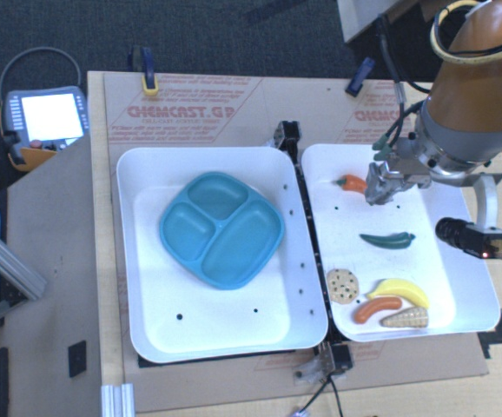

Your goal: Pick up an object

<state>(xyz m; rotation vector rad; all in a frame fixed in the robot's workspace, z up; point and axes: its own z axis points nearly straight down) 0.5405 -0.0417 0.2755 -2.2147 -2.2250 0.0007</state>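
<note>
Gripper (379, 189) hovers in the right bin (459, 320), upper centre of frame; finger opening cannot be told; carrot (352, 182) lies just left, long axis horizontal.

Both white bins (147, 320) are seen as smooth, faintly glossy plastic. The blue divided plate (221, 229) in the left bin is matt plastic. The bench top (234, 102) beneath the bins looks like printed brown cardboard. The green pepper (388, 241) and banana (400, 290), right of the plate, are shiny toy plastic.
</note>
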